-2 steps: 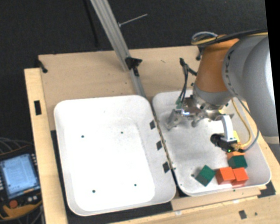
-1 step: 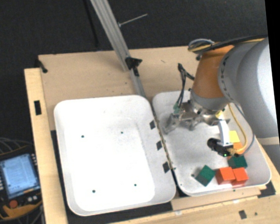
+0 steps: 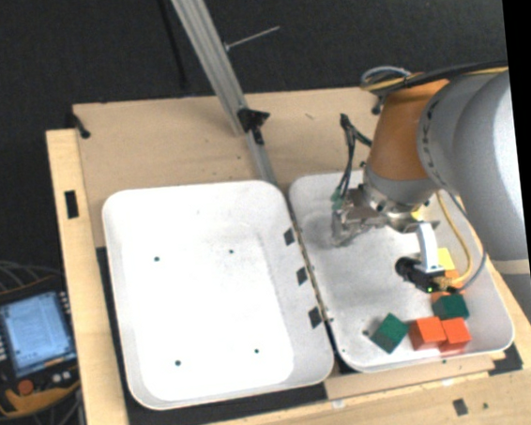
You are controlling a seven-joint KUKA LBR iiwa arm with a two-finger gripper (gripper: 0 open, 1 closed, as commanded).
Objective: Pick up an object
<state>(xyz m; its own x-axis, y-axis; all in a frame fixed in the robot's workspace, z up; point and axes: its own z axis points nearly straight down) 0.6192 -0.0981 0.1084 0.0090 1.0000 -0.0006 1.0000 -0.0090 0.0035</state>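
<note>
Camera view puts the nearest things at the bottom of the picture for you: in the right bin (image 3: 356, 358), along its near edge, you have a dark green block (image 3: 388, 333) lying tilted, an orange-red block (image 3: 439, 333) just beside it to the right, and a second green block (image 3: 451, 306) touching the orange one from behind, with a small yellow piece (image 3: 443, 259) a little farther back, partly behind the cabling. Any of these could serve as the object to pick, and all of them rest on the bin floor, so by my reading nothing is lifted yet. Farther in, the hand (image 3: 346, 229) hangs over bare floor in the far left part of that bin, well apart from the blocks; you cannot tell its state from here. The left bin (image 3: 121, 269) sits alongside on the tabletop (image 3: 145, 144). Reaching, closing and lifting remain.
</note>
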